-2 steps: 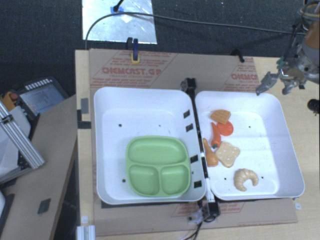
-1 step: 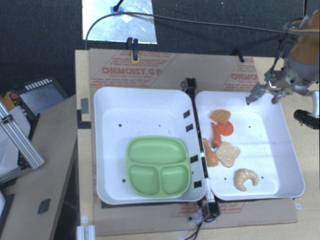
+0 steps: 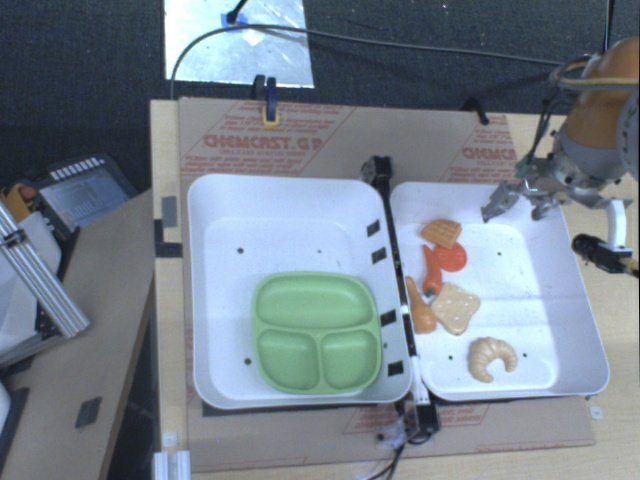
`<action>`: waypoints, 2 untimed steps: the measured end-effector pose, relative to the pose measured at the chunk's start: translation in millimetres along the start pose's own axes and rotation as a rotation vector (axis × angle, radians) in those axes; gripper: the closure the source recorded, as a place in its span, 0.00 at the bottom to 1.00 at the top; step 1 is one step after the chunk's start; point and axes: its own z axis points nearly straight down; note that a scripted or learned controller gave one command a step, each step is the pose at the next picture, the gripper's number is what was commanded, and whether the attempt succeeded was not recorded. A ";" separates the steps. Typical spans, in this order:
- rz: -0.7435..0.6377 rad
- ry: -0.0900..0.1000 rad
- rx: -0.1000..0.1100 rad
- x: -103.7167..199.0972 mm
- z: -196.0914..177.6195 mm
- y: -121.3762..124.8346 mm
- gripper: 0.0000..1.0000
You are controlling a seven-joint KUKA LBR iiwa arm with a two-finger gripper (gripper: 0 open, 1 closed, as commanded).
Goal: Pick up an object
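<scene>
Two shallow white bins sit side by side on a cardboard-covered bench (image 3: 300, 138). The left bin (image 3: 220, 228) holds a pale green plate (image 3: 316, 330) with three compartments, one long and two smaller, lying flat toward the bin's near edge. The right bin (image 3: 540, 298) holds the toy foods, grouped along its left half: a small tan waffle (image 3: 441, 233) with a grid surface, farthest from the camera; just below it a red-orange piece (image 3: 441, 261) with a rounded head and a narrow stem; a carrot (image 3: 419, 308), orange and tapered, lying along the bin's left wall; a slice of toast (image 3: 455, 309), pale brown, touching the carrot's right side; and a croissant (image 3: 492, 356), light tan and curved, nearest the camera and apart from the others. The arm (image 3: 605, 98) enters from the upper right, its orange band above the grey wrist. The gripper (image 3: 521, 201) hangs over the bin's far right corner, well apart from the foods, its fingers spread and nothing between them.
</scene>
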 end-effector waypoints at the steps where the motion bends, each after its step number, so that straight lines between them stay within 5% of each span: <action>1: -0.003 0.001 0.002 -0.1 61.2 4.4 0.00; 2: -0.005 -0.002 -0.005 -0.8 45.9 6.2 1.00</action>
